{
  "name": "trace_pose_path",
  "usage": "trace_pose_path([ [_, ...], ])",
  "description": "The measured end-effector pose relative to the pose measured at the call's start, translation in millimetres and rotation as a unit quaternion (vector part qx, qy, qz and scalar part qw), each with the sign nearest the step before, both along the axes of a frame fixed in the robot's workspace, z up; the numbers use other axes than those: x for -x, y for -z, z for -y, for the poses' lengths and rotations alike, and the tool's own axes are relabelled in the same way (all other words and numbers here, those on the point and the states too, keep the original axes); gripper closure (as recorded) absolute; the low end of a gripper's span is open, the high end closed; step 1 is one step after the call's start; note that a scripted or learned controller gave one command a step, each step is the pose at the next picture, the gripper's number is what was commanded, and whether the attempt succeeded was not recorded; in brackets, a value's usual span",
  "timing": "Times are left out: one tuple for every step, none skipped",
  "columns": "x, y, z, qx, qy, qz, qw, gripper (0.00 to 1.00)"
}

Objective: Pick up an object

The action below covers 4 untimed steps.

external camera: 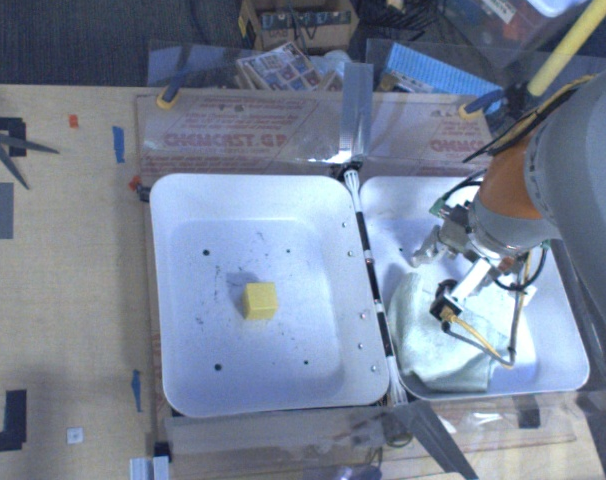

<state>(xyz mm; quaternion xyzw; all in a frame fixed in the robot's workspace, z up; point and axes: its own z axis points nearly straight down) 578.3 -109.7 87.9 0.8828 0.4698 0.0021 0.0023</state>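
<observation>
Reaching in from the 3 o'clock side of the camera view, the grey arm (583, 158) with its orange band (508, 190) hangs over the right bin (573, 358). The gripper (433, 283) sits low over that bin's 9 o'clock half, just above a crumpled pale cloth (433, 343). Whether the claw is wide, narrow or closed on anything cannot be told: its tips are small, blurred and lost against the cloth. Nothing can be confirmed as held.

The pale cloth lies bunched against the right bin's 9 o'clock wall and runs toward its 6 o'clock edge. A yellow cable (483, 343) loops down from the wrist across the cloth.

The left bin (183, 208) holds a small yellow block (261, 301), resting on the floor slightly toward 6 o'clock of centre. The block is well apart from the gripper, with the divider between the bins lying between them. Dark specks and smudges mark the left bin's floor around the block.

Beyond both bins, at 12 o'clock, a clear plastic sheet (243, 133) with faded red lettering lies across the bench (63, 268). Blue tape marks (118, 144) sit on the bench at 9 o'clock.
</observation>
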Motion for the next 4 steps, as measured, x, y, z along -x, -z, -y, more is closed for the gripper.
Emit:
trace_pose_path([
  [-53,1,-18,-0.001,0.136,-0.001,0.9907,0.0],
  [-55,-11,-21,-0.0016,0.133,0.0,0.9911,1.0],
  [-13,-1,-16,-0.0026,0.367,0.0,0.9301,1.0],
  [-72,-98,-35,-0.0023,0.378,-0.002,0.9258,1.0],
])
